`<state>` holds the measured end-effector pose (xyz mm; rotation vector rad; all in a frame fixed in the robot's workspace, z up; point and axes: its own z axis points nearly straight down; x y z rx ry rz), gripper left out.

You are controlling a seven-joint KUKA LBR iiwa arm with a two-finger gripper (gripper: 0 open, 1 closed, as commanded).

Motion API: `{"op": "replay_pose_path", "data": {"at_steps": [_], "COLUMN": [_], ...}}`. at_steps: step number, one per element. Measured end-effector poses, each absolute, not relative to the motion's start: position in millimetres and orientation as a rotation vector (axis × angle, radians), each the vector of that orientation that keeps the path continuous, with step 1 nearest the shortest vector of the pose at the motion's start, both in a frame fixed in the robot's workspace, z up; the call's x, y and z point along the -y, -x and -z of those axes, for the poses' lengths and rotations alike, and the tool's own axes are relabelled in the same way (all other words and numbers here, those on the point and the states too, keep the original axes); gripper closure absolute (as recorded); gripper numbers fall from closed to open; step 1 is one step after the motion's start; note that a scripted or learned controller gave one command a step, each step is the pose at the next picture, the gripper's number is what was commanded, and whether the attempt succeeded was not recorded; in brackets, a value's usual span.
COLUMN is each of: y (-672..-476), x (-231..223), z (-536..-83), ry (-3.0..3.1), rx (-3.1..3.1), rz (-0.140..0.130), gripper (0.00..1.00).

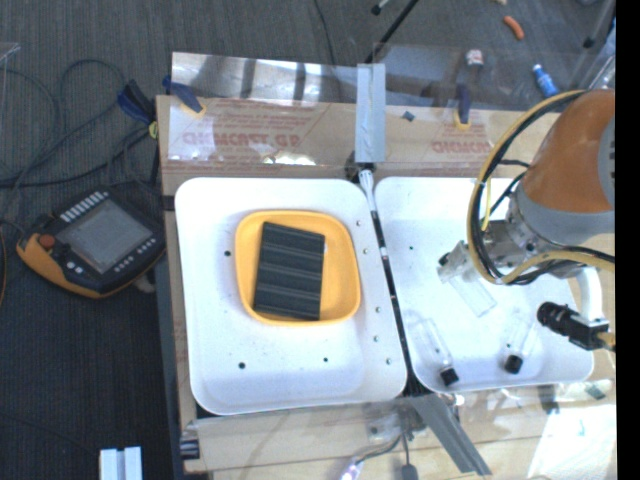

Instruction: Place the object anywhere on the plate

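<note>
A dark ribbed rectangular object (290, 268) lies flat on the yellow plate (344, 268), roughly at its middle, in the left bin (280, 368). The arm with its orange band (575, 163) hangs over the right bin (420, 223). My gripper (480, 368) is near that bin's front edge. Its two clear, black-tipped fingers (447, 373) stand apart and nothing is between them. The gripper is well to the right of the plate and does not touch the object.
A ridge separates the two bins (385, 278). Cardboard with a taped strip (270, 138) stands behind them. A teach pendant (95, 243) and cables lie on the floor at the left. Yellow-black cables (490, 258) loop around the wrist.
</note>
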<state>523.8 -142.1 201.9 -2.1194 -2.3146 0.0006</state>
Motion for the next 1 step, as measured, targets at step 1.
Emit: {"op": "replay_pose_path", "data": {"at_steps": [1], "y": [-523.9], "x": [142.1], "z": [-202.0], "ry": [2.119], "rx": [2.315], "rz": [0.000], "gripper": [0.00]}}
